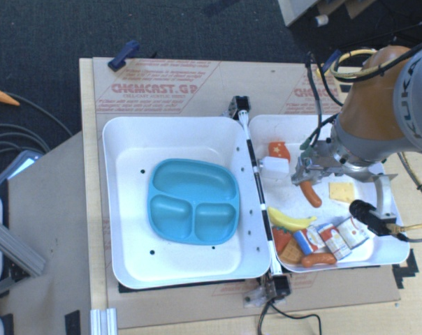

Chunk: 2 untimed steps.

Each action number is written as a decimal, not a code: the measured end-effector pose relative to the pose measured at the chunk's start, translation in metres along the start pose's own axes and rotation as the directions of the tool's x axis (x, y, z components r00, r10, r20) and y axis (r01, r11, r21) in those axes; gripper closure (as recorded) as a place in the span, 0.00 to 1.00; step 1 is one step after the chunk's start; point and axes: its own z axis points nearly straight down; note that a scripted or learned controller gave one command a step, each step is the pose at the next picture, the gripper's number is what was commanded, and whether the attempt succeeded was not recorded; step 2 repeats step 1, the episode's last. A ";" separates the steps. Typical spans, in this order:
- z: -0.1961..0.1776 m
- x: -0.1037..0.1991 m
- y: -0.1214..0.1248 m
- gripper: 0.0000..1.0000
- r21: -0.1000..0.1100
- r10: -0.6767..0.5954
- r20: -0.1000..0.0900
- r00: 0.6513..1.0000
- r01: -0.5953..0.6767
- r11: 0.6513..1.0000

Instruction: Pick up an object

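In the right bin [281, 125], my gripper [305, 178] hangs low over the middle, right at the upper end of an orange-red sausage [312, 195] that lies slanted on the floor. I cannot tell whether the sausage is gripped. A yellow cheese slice [342, 191] lies just right of it. A red piece [279, 149] and a white block [274, 165] lie to the gripper's left. Near the front lie a banana [292, 220], small cartons [325, 238], a second sausage [318, 259] and a brown cracker [289, 254].
The left bin [120, 187] holds a blue divided plate [193, 201]. A black-clipped divider [251, 166] runs between the bins. The arm's grey and orange body [379, 110] covers the right bin's back right part.
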 end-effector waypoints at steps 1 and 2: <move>-0.040 0.052 -0.034 1.00 0.002 0.000 0.000 1.000 0.000 1.000; -0.040 0.052 -0.034 1.00 0.002 0.000 0.000 1.000 0.000 1.000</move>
